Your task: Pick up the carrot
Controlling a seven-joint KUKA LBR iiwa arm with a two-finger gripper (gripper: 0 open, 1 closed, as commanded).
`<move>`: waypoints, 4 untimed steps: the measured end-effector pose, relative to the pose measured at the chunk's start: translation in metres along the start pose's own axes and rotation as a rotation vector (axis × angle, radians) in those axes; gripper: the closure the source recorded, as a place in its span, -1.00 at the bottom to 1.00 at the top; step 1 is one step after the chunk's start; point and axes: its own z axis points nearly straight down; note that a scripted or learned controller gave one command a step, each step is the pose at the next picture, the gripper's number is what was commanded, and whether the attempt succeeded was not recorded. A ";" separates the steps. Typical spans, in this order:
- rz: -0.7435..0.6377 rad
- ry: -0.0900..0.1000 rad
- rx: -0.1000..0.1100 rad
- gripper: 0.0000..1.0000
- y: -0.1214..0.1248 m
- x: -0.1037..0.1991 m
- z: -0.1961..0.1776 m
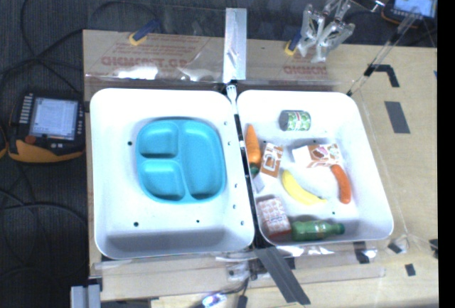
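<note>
- The jaws of the gripper (323, 35) hang above the bench beyond the far rim of the right bin (370, 139); they seem parted with nothing between them, though the fingers are small and partly merged with the wrist hardware, so that is a cautious reading.
- The carrot (252, 145) lies well below and to the left of the jaws in the camera view, in the right bin hard against its left wall, lengthwise along that wall.
- Just right of it sits a small printed packet (271, 158); a can (294, 120) lies between carrot and jaws.
- It looks light, stiff, smooth and tapered, probably a toy, so it may slip.
- Best hold: across the thicker middle, though the wall leaves one finger little room.
</note>
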 end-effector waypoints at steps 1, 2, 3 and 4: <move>-0.415 -0.001 -0.001 1.00 0.009 -0.014 0.000; -0.880 -0.003 -0.004 1.00 0.013 -0.020 0.001; -1.160 -0.003 -0.005 1.00 0.031 -0.051 0.001; -1.557 -0.004 -0.007 1.00 0.038 -0.060 0.002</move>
